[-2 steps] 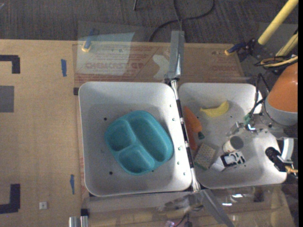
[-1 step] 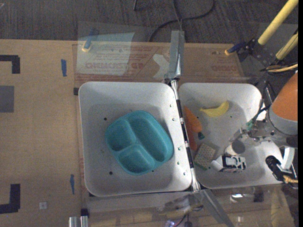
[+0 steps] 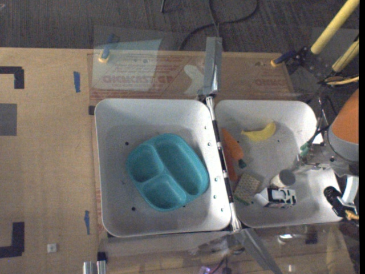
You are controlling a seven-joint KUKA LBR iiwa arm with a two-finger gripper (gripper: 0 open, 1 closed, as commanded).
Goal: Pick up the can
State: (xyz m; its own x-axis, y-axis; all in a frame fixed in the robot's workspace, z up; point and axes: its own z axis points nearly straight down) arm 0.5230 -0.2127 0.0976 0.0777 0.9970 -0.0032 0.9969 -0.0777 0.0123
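The can [image 3: 284, 179] is a small white cylinder with a grey round top. It stands in the right bin [image 3: 302, 116], near that bin's front right. A white and black packet [image 3: 277, 197] lies just in front of it. My gripper [image 3: 308, 154] hangs below the grey wrist and orange band [image 3: 349, 124] at the right bin's right side. It is a short way up and to the right of the can and apart from it. Nothing shows held in it.
The right bin also holds a yellow banana [image 3: 259, 132] at the back, an orange carrot [image 3: 231, 146] along the left wall and a speckled sponge [image 3: 247, 186]. A teal divided plate [image 3: 166, 170] lies in the left bin [image 3: 114, 153]. A metal divider [image 3: 219, 158] separates the bins.
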